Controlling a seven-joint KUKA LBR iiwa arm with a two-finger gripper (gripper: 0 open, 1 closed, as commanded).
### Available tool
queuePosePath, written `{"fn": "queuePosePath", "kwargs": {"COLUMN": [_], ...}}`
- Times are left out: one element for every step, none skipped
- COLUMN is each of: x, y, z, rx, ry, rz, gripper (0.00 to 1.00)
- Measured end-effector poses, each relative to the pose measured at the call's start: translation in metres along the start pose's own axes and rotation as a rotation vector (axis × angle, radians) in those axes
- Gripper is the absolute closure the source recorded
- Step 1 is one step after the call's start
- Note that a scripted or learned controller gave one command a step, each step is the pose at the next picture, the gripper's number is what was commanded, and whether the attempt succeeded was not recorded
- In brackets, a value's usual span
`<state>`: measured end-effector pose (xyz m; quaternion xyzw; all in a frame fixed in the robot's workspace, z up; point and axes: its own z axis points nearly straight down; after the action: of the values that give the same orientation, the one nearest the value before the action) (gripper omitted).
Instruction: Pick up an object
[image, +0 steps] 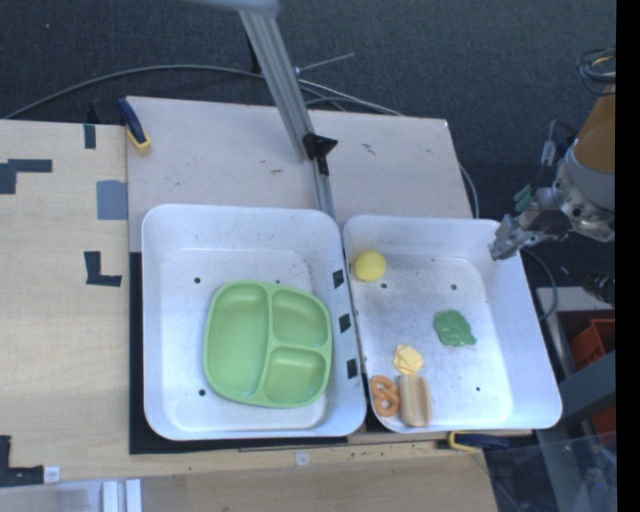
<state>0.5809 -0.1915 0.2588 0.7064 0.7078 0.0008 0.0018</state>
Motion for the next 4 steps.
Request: {"fn": "queuePosePath", "kwargs": {"x": [0.05,0.099,0.152,0.208], "y": [0.009,0.01,0.003,0.007], "z": [-0.004,0.011,0.018,0.032], "rx": [0.003,0.006,0.006,0.007], "ry": [0.003,0.002,0.002,0.002], "rz": [-0.005,-0.004,-0.004,-0.005], "gripper": [1.0,1.0,1.0,1.0]}}
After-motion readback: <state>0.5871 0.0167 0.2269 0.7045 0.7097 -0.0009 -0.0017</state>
